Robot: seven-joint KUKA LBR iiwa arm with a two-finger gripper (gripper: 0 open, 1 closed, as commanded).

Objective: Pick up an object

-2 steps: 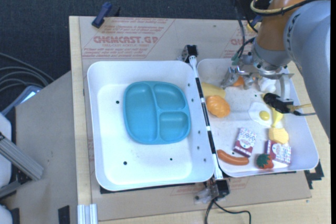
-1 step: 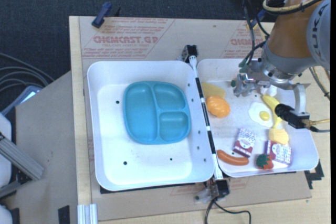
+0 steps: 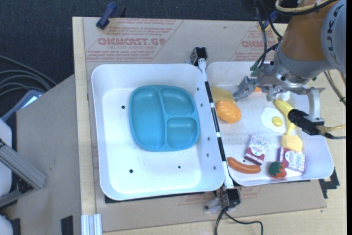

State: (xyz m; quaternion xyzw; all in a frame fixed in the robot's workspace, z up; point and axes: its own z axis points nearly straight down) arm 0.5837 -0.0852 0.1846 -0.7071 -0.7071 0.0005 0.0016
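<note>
Grey metal gripper [image 3: 258, 87], grip state unclear, above rounded orange toy [image 3: 228, 111]

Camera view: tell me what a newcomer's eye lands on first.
The blue divided plate stands out, alone in the left bin. Next comes the grey and orange arm over the right bin, above a scatter of toy food: an orange, a fried egg and a sausage.

The bench [image 3: 137, 36] was brown board with red lettering, and two white bins sat right on it side by side: the left bin [image 3: 110, 118] and the right bin [image 3: 319, 159].
</note>
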